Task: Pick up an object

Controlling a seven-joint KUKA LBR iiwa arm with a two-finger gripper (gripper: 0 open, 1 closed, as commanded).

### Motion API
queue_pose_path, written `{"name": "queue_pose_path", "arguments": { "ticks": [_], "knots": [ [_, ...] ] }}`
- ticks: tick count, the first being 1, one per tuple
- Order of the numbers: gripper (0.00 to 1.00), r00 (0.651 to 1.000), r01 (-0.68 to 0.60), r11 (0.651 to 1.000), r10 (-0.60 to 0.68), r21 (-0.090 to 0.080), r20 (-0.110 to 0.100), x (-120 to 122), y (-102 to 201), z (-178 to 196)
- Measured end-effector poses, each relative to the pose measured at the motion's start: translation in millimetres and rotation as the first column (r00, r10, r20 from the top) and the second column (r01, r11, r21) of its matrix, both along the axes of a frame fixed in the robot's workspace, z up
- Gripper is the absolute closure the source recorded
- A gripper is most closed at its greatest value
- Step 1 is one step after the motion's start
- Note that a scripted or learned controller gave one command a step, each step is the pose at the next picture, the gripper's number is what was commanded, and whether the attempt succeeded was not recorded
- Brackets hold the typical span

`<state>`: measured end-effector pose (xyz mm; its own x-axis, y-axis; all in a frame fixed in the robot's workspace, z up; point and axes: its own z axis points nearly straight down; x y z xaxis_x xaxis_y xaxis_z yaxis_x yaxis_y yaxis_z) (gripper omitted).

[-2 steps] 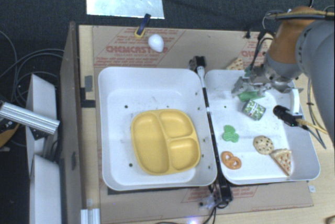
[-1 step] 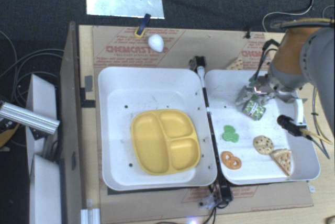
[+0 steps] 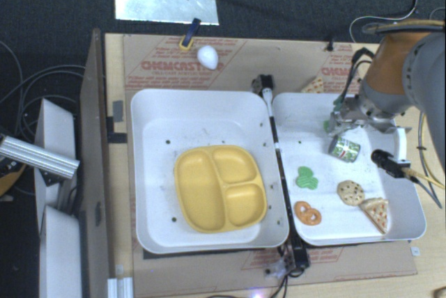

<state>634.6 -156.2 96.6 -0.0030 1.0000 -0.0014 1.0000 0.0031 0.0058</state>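
Camera view: your tool (image 3: 343, 124) hangs low in the right bin (image 3: 401, 225), just above a green can (image 3: 345, 149); grip state cannot be told. Nearby you have: broccoli (image 3: 306, 178), pretzel (image 3: 307, 212), cookie (image 3: 350, 191), pizza slice (image 3: 376, 212). Left bin (image 3: 157, 220): yellow divided plate (image 3: 219, 188).

arm (image 3: 411, 74) cut off at right edge, claw (image 3: 343, 124) fingers indistinct

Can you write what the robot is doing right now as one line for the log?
task: pick up an object | hand: low in right bin, right beside small can | held: nothing seen | left bin: yellow tray
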Motion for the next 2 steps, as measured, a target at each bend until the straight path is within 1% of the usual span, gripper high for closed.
{"name": "queue_pose_path", "arguments": {
  "ticks": [1, 2],
  "knots": [
    [0.00, 1.000, 0.000, 1.000, 0.000, 0.000, -0.001, -0.2, 0.0, -0.5],
    [0.00, 1.000, 0.005, 1.000, -0.005, -0.001, -0.003, -6.1, -42.1, -11.7]
  ]
}}
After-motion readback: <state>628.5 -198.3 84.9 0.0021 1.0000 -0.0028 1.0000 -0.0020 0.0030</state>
